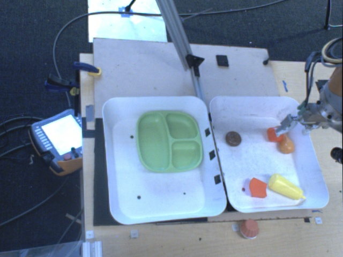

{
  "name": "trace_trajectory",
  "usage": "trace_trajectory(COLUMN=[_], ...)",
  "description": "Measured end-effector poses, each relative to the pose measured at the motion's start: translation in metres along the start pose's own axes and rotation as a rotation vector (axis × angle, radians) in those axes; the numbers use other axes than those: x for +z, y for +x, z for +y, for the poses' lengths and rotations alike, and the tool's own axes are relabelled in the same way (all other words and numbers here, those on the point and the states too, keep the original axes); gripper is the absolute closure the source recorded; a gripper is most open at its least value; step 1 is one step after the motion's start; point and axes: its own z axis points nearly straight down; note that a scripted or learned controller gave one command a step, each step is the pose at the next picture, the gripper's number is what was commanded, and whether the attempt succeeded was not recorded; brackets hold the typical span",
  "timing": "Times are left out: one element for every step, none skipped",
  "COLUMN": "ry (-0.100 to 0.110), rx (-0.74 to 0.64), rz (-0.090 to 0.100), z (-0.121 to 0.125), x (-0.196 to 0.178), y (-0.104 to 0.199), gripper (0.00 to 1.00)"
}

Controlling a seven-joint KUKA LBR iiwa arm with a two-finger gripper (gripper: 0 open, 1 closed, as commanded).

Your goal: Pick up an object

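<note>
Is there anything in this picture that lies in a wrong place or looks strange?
One thing stands out: a small reddish-brown round object lies on the bench just below the right bin, outside both bins. The other small items lie inside that bin, and the green divided plate lies flat in the left bin.

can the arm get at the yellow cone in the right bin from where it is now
Probably yes. The yellow cone lies in the open near the front of the right bin, touching nothing but close to an orange block. The tool hangs further back over the same bin, with nothing between them.
</note>
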Motion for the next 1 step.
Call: trace_trajectory(ry=[0.002], rx=[0.002], rz=[0.0], z=[0.0023], x=[0.0414], y=[-0.0018], gripper=[0.0])
